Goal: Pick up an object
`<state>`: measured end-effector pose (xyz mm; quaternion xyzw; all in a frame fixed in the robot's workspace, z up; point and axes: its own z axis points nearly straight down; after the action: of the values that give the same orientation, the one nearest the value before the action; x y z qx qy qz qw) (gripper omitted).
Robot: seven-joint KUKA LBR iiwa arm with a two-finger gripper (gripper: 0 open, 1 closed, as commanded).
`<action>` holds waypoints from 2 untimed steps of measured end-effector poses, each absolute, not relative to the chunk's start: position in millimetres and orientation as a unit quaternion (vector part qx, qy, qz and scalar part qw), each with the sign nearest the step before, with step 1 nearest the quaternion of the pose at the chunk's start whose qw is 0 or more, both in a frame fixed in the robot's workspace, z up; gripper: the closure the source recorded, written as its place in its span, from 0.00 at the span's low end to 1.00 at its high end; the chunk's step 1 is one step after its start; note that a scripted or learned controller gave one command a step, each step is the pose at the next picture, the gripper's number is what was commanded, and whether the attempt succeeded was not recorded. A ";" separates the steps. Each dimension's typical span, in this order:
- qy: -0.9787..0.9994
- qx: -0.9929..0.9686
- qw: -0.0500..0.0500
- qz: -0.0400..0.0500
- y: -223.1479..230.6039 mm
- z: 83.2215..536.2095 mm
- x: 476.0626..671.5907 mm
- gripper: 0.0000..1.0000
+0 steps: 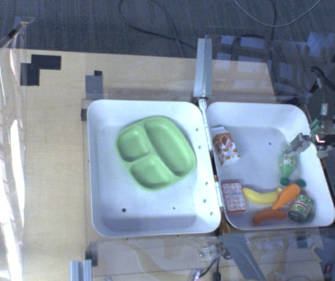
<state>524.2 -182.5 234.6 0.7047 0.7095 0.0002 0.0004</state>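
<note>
**A:** Start at the left for me. What do you have?

**B:** Your left bin (97, 174) holds a green divided plate (155, 152), sitting a little toward the bin's 12 o'clock side. Nothing there is your likely pick.

**A:** And the right bin (261, 119)?

**B:** At its 9 o'clock wall you see a small carton (225, 147), upright-ish and tilted. At 7 o'clock lies a flat red snack box (233, 195). Just beside it a banana (261, 196) runs along the 9-to-3 line, with a sausage (268, 216) below it at 6 o'clock. A carrot (287, 195) leans across the banana's right end, and a small can (301, 208) sits at 5 o'clock, touching or nearly touching the carrot.

**A:** Where is your gripper (299, 142)?

**B:** At the bin's 3 o'clock edge, reaching in from the right. You cannot tell whether it is spread or closed; it is too small and blurred. Nothing is visibly held.

**A:** So what is nearest?

**B:** A green bottle (288, 164) lies just at the gripper's 6 o'clock, slightly toward 7. Its long axis seems to run roughly 12-to-6. I judge your coming move turns on dropping down and slightly left onto it, closing across that axis.
</note>
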 end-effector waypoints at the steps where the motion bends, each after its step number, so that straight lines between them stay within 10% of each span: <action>1: 0.709 0.706 0.000 0.000 -201.1 148.0 544.8 0.00; 2: 0.709 0.705 0.001 0.001 -203.8 92.7 582.5 0.00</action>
<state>582.5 -203.8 92.7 0.7051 0.7091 0.0015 0.0011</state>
